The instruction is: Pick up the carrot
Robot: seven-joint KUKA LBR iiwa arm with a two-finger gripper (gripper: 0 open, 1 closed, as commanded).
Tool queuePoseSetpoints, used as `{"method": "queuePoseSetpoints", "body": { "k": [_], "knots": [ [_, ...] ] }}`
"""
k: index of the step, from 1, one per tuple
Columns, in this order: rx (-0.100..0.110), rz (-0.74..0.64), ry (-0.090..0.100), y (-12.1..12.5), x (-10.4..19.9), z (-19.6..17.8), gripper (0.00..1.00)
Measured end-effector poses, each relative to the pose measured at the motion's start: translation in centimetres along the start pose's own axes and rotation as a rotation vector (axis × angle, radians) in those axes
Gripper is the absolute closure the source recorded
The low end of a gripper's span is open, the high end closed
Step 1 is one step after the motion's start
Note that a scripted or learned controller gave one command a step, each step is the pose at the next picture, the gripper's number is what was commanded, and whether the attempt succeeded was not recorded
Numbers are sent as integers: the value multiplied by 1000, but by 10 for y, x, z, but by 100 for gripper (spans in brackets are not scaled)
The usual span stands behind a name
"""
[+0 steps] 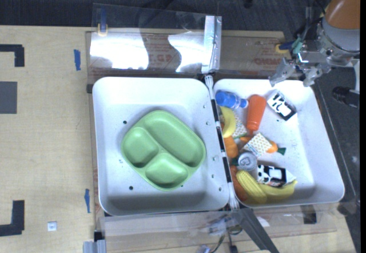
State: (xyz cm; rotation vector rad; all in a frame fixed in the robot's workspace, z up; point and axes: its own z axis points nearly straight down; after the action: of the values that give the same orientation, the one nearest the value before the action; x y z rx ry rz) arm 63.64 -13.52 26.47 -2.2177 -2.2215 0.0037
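Hovering over the far corner of the right shallow white bin [320,149], the two-finger gripper [297,71] carries nothing; whether it's spread or pressed together, I can't tell. The smooth orange tapered carrot [255,112] lies among toys near the bin's left wall. Approach stage, I'd say: next it must cross leftward and descend.

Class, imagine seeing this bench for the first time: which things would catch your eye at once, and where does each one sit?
The green divided plate stands out first, lying alone in the left bin. Next comes the bright jumble along the left side of the right bin: an orange carrot beside a blue bottle, with a yellow banana nearer the front. The arm's pincer hovers at that bin's far right corner.
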Motion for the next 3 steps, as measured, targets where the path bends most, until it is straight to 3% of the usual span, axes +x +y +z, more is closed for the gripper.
{"method": "queuePoseSetpoints", "body": {
  "k": [1, 2, 3],
  "knots": [
    [-1, -129, 0, -71, 20, 113, 0],
    [-5, -516, -12, 3, 14, 168, 0],
    [-7, -511, -20, 4, 9, 159, 100]
  ]
}}
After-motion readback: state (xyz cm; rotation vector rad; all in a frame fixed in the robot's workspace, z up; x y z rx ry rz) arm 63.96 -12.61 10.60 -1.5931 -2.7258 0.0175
